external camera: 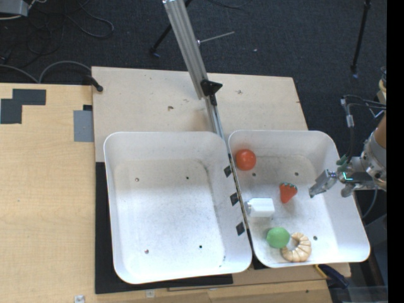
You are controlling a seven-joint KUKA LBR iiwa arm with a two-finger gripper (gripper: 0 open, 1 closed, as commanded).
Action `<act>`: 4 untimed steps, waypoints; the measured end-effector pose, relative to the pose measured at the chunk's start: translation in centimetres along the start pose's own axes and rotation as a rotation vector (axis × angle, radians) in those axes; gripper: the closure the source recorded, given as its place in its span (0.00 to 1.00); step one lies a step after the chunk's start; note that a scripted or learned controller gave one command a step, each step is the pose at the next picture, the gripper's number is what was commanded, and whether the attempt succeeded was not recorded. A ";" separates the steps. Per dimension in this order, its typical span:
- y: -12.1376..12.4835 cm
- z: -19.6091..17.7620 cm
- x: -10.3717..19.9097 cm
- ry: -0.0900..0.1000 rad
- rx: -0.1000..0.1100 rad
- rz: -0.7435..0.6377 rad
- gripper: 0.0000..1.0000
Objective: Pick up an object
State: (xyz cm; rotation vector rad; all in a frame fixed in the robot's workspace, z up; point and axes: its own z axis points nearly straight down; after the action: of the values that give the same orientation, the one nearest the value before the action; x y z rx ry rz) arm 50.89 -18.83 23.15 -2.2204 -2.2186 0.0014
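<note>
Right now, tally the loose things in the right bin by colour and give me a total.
Red: 2, the tomato-like ball and the strawberry
White: 1, the small block
Green: 1, the round ball
Tan: 1, the ridged ring-shaped piece
Total: 5, all in the right bin

Smooth white plastic bins (164, 264), matt pale wood bench (44, 188)

Bench (158, 100) w/ 2 white bins: left (164, 201), right (315, 169), touching.
</note>
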 end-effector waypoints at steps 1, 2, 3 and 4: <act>-0.7 4.8 0.6 0.002 0.005 -0.001 0.00; -0.9 11.3 0.9 0.002 0.007 -0.001 0.00; -0.8 14.0 0.9 0.000 -0.001 0.001 0.00; -0.9 12.9 0.9 0.001 0.000 0.005 1.00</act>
State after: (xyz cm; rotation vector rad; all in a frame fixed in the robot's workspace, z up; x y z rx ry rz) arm 49.96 -17.96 10.20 -2.2253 -2.2119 0.0001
